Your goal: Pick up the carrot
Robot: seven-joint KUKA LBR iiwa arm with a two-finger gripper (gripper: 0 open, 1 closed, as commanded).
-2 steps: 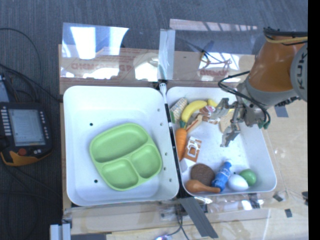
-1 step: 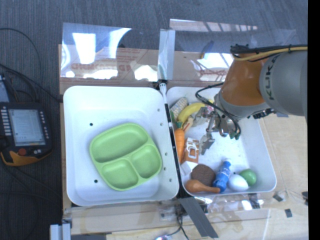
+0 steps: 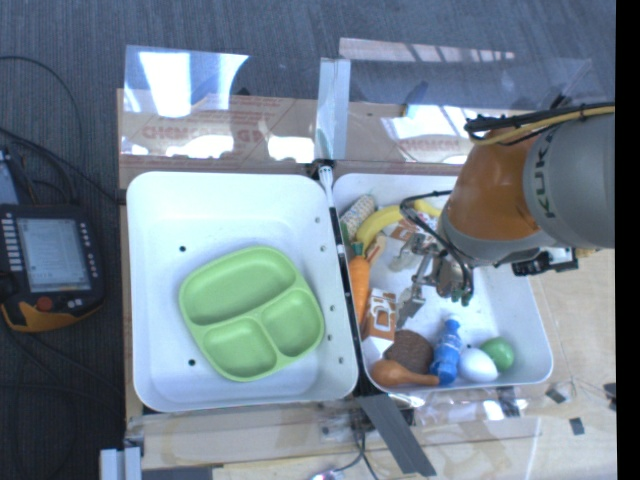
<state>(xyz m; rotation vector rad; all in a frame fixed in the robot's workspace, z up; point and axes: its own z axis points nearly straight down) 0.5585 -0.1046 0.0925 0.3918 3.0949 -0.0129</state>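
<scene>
Looking down on the surface (image 3: 590, 308), I've got the two white bins side by side, and the grey arm (image 3: 570, 183) with its orange band reaching in from the right over the right bin (image 3: 530, 338). The end effector (image 3: 437, 280) hangs low above the middle of that bin, its metal fingers (image 3: 420, 286) pointing down and slightly left. From this angle I cannot tell whether they are spread or closed, and I see nothing clearly between them.

The carrot (image 3: 359, 283) lies along the right bin's left wall, long axis running up and down the view, green top toward the far end. It sits left of the end effector, near but apart from it.

Around it: a yellow banana (image 3: 375, 224) at the far left corner, a small orange-and-white packet (image 3: 381, 315) just right of the carrot, a brown rounded item (image 3: 408, 349) in front, a blue bottle (image 3: 449, 346) beside that, then a white egg-like ball (image 3: 479, 365) and a green ball (image 3: 499, 351) at the near right corner.

Over in the left bin (image 3: 160, 228), a green divided plate (image 3: 253, 311) rests alone. A teach pendant (image 3: 50, 263) lies on the floor at far left.
</scene>
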